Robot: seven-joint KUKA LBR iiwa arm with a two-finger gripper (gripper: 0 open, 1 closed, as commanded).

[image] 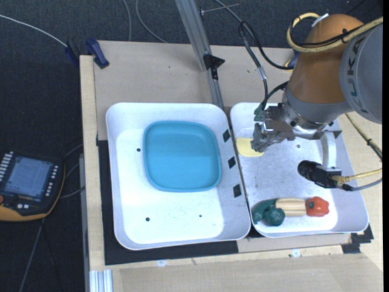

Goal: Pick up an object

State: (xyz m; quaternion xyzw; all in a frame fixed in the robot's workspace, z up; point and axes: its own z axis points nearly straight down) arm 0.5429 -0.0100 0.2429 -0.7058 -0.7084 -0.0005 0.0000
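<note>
My gripper [263,140] hangs low over the far left part of the right bin [285,181], right over a pale yellow flat object [245,148] that pokes out from under it. Along the bin's near edge lie a dark green object [268,214], a tan wooden cylinder [292,207] and a red object [316,207], in a row and touching. The left bin [124,163] holds a blue square plate [181,156].
A metal pole [196,26] slants up from between the bins at the back. Cables loop over the arm's wrist. A black cylinder [313,172] juts from the arm above the right bin. A handheld pendant [27,181] lies off the bench to the left.
</note>
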